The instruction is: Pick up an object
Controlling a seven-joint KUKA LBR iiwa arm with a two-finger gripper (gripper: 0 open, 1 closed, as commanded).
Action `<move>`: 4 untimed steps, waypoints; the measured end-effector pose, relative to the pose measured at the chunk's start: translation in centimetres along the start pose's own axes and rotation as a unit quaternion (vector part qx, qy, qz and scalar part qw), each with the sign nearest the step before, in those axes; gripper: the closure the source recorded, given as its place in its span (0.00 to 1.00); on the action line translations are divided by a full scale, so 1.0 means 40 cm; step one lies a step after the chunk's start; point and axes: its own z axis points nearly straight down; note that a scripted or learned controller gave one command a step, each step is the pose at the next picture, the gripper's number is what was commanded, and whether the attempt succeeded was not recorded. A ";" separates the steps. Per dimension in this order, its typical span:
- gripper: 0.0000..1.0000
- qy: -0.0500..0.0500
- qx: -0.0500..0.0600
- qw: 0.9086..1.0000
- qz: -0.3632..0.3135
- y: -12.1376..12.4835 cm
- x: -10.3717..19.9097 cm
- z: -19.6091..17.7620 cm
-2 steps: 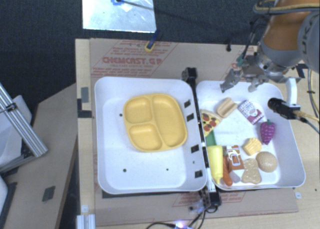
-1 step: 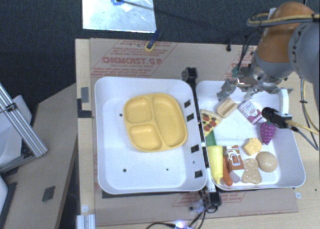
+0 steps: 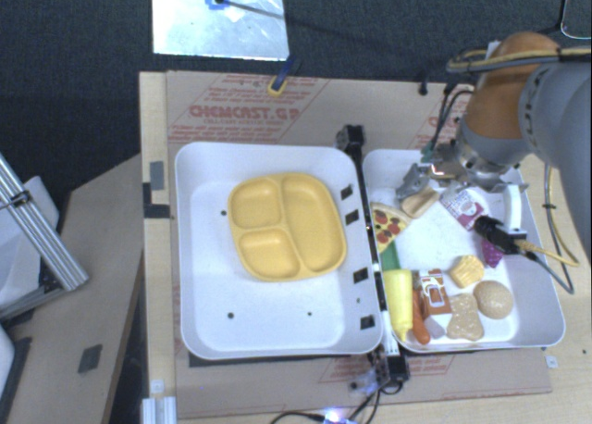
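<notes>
While the arm (image 3: 546,107) hangs in from the right with its orange band (image 3: 504,89) up top, the claw (image 3: 424,181) sits low over the far end of the right bin (image 3: 541,320). Honestly can't tell whether it's released or clenched, the metal bits are just a jumble from this angle.

Right under it, touching or nearly so, is a tan bread-looking piece (image 3: 421,202). No way to say it's actually gripped. Just to the right of the claw lies a white and pink wrapper thing (image 3: 460,202), and a bit past that a dark purple piece (image 3: 490,232) with a yellow cable (image 3: 546,251) running by it.

Down-left of the claw, against the bin's left wall, there's a pizza slice toy (image 3: 388,224) with a green wedge (image 3: 388,251) next to it. Farther toward the near end you get the crowd: a yellow corn cob (image 3: 399,300), a carrot-ish orange stick (image 3: 420,325), a cheese cube (image 3: 466,271), a round bread roll (image 3: 493,300) and a beige cookie shape (image 3: 464,320), all packed close together.

Well off to the claw's left, the left bin (image 3: 203,311) holds a yellow divided plate (image 3: 285,225), sitting flat around the middle.
</notes>
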 end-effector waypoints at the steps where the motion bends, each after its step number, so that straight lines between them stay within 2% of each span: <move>1: 0.00 0.001 -0.002 1.000 0.000 0.005 0.001 0.121; 2: 1.00 0.000 -0.005 1.000 0.000 0.009 -0.001 0.088; 4: 1.00 0.000 -0.004 1.000 -0.003 0.046 0.017 -0.213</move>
